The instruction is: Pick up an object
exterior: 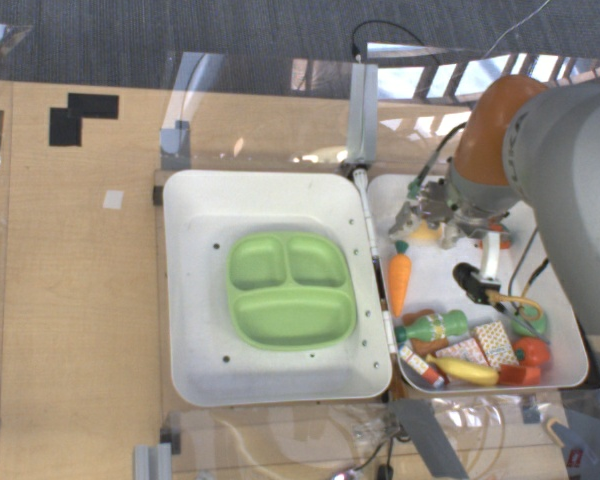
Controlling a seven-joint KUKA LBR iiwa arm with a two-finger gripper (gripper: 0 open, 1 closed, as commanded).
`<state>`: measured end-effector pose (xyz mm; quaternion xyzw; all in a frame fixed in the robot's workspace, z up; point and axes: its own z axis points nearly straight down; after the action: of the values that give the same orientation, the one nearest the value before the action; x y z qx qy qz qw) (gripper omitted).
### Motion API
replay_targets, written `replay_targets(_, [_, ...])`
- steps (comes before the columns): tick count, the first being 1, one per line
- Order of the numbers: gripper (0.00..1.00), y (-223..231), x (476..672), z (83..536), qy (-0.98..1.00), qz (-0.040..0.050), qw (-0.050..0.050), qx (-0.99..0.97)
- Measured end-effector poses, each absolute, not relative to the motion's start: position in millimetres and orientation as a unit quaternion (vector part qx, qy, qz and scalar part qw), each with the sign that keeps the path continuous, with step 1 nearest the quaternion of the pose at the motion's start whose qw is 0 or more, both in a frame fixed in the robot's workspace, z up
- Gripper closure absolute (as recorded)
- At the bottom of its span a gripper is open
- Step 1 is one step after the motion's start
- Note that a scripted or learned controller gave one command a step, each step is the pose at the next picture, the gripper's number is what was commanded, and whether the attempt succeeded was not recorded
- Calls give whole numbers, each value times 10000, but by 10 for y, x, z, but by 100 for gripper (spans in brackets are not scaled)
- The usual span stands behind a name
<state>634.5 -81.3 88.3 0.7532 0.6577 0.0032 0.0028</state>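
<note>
Bench: tan wood top (70,268) under a slanted overhead camera, dark carpet beyond; you have two shallow white bins side by side on it.
Arm: your grey arm (570,158) with its orange band comes in from the right and is bent down over the far end of the right bin, likely lining up a grab.
Left bin (195,358): it carries a green divided plate (290,290) lying flat in the middle, well apart from the arm.
Right bin (380,193): this is where your pickable things are, crowded mostly toward the near end.
Gripper (432,226): low over the bin's far end, above something yellow; you cannot tell from here how the fingers stand, and nothing is visibly held.
Carrot (399,280): lying lengthwise along the bin's left wall, just below the gripper, the nearest loose candidate.
Green bottle (442,325): on its side, below the carrot.
Banana (467,370): against the near rim.
</note>
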Motion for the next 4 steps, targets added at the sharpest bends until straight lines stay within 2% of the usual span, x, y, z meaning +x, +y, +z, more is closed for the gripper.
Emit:
replay_targets(1, [100,-791,6376,1016,6604,66,51,7509])
replay_targets(2, [0,-790,6375,1014,6606,65,51,7507])
replay_targets(3, [0,-814,6579,875,6424,30,26,7663])
replay_targets(4, [100,-789,6610,1014,6457,65,51,7635])
